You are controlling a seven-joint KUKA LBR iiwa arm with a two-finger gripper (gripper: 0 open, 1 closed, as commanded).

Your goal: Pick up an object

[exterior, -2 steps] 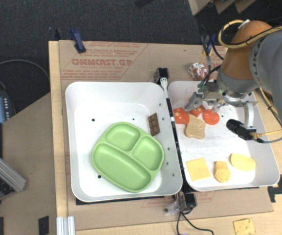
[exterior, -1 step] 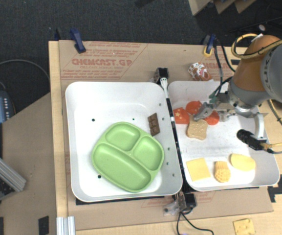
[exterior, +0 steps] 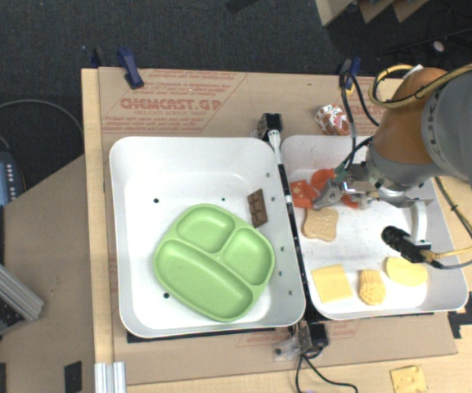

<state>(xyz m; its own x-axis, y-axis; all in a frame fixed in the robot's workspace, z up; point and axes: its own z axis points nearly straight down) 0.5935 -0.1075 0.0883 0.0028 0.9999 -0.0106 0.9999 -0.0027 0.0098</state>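
Dark carpet floor (exterior: 39, 47) surrounds a cardboard-covered bench (exterior: 178, 101).

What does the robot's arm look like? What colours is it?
The arm is fat and rounded, grey, with an orange band above the wrist. Yellowish and black cables loop around it. Its end effector is small, made of dark and silvery metal.

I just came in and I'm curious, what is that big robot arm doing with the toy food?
The arm's gripper is reaching into the right bin, down by the red pieces and a tan slice. It is not clear that it has grabbed anything. The green divided plate sits in the left bin, beside a small brown piece.
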